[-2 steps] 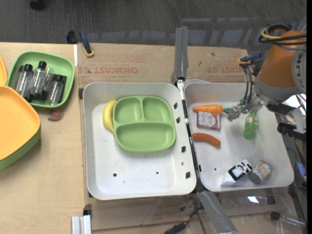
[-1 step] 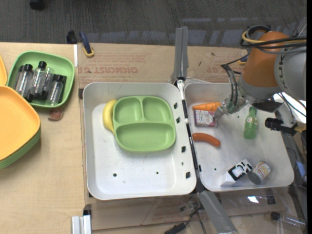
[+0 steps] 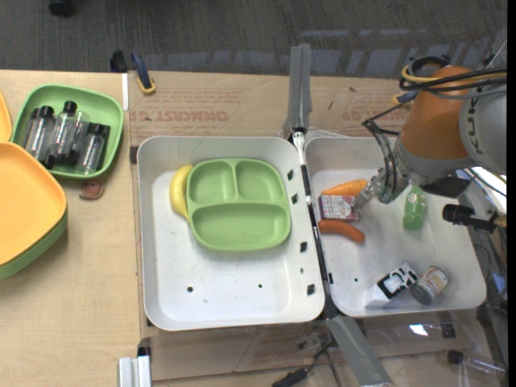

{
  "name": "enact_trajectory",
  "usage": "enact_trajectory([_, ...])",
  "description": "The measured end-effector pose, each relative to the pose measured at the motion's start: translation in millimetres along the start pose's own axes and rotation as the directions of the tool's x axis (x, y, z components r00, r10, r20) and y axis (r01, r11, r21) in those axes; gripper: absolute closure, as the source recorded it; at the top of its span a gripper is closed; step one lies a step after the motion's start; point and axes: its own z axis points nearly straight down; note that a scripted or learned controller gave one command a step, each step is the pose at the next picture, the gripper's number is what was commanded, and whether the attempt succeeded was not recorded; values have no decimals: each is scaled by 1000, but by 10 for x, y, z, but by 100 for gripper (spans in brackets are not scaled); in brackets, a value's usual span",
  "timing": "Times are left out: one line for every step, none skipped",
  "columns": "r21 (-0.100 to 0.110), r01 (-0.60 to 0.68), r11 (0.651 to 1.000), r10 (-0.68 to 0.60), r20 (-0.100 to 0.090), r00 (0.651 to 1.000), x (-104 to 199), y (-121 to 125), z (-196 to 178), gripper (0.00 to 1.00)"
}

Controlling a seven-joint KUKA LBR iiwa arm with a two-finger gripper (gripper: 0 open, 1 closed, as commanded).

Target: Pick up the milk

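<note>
A small black-and-white carton (image 3: 397,281), which looks like the milk, lies on its side near the front of the right bin (image 3: 451,252). My gripper (image 3: 375,192) hangs well behind it, over the middle of that bin. It is just right of a pink-purple box (image 3: 337,207) and at the right end of a carrot (image 3: 345,188). Nothing shows held in the gripper. The grey arm with its orange band (image 3: 435,123) reaches in from the right.
In the right bin an orange sausage (image 3: 341,230) lies in front of the pink box, a green bottle (image 3: 414,210) stands right of the gripper, and a can (image 3: 433,284) lies beside the carton. The left bin (image 3: 161,280) holds a green divided plate (image 3: 238,204) and a banana (image 3: 179,192).
</note>
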Motion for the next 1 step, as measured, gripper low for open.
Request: enact_trajectory([11, 105, 994, -104, -17, 994, 165, -315, -500, 100])
